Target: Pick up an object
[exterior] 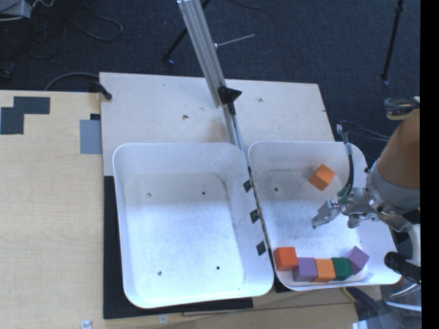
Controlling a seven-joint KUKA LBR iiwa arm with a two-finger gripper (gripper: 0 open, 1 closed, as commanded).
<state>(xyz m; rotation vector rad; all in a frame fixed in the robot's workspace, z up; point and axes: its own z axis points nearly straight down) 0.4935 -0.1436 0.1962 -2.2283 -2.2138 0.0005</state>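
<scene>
In the right bin [288, 153] an orange cube [322, 177] lies alone toward the back. Along the bin's front wall sits a row of blocks: a red-orange one [285, 258], a lavender one [304, 269], a small orange one [325, 269], a green one [341, 267] and a purple one [357, 258]. My gripper [328, 215] hangs over the right half of this bin, in front of the lone orange cube and behind the row. Nothing shows between its fingers.
The left bin [137, 157] stands beside the right one, with small black clips [254, 215] along the shared wall. A slanted aluminium rail [206, 53] rises from behind the bins. The arm's orange band [405, 153] is at the right edge.
</scene>
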